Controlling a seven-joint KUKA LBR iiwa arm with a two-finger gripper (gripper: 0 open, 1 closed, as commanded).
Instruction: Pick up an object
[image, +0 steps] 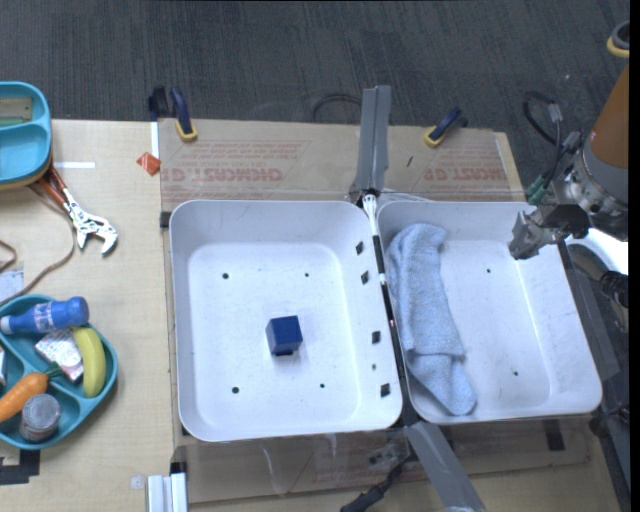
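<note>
**Jaws high right, targets down-left**

Camera view: gripper (527, 240) poised at upper right of frame, over right bin (560, 400) rim; jaw state impossible to tell. Nearest: soft, rumpled grey towel (428, 320), lying lower left, long axis up-down. Farther left, centred in left bin (200, 400): small, hard-edged blue cube (284, 334).

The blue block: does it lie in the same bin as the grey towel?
No, the blue block sits in the left bin, the grey towel in the right bin.

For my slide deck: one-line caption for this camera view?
Gripper above the right bin's far right corner; blue cube in left bin, grey towel in right.
</note>
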